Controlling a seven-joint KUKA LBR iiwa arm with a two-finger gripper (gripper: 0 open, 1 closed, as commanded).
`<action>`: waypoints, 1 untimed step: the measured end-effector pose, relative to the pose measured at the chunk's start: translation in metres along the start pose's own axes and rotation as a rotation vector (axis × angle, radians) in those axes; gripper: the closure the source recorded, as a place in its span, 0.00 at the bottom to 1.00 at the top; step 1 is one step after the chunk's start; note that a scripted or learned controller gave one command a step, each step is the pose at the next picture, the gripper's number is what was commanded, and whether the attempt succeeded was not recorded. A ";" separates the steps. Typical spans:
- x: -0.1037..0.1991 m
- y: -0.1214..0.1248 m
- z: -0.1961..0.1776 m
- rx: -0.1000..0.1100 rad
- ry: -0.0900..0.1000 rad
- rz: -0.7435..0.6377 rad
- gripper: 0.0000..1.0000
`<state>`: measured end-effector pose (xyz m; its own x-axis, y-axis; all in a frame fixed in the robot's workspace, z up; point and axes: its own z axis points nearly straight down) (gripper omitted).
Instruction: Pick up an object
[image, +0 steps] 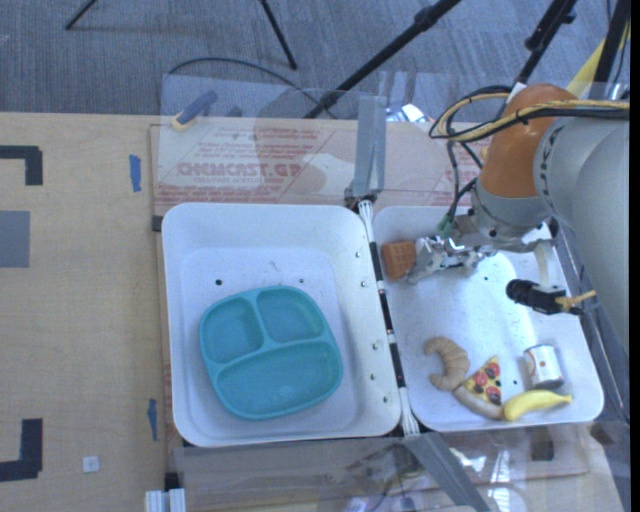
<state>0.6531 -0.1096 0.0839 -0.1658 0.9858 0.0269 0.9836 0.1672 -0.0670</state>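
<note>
Nearest the camera, at about 5 o'clock in the right bin (470, 315), lie a banana (537, 403), a toy pizza slice (484, 385) touching it, and a croissant (448, 360) against the slice. A small silver can (542, 365) sits just beyond the banana. In the left bin (190, 235) a teal divided plate (270, 350) lies alone, towards 6 o'clock. The pale table (70, 300) carries both bins.

Farther back, at about 10 o'clock in the right bin, a small brown block (398, 258) rests against the bin's wall. The arm (590, 170) reaches down there and the jaws sit just to the block's 3 o'clock side, close to it or touching. Whether they are open or closed, or have the block between them, cannot be told.

This looks like the grasp step on the brown block. The next move calls for a firm closing on it, then a straight lift clear of the wall.
</note>
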 end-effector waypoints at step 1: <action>-0.004 0.002 0.000 -0.011 0.003 0.113 0.00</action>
<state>0.6560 -0.1129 0.0837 -0.0538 0.9983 0.0231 0.9967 0.0551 -0.0593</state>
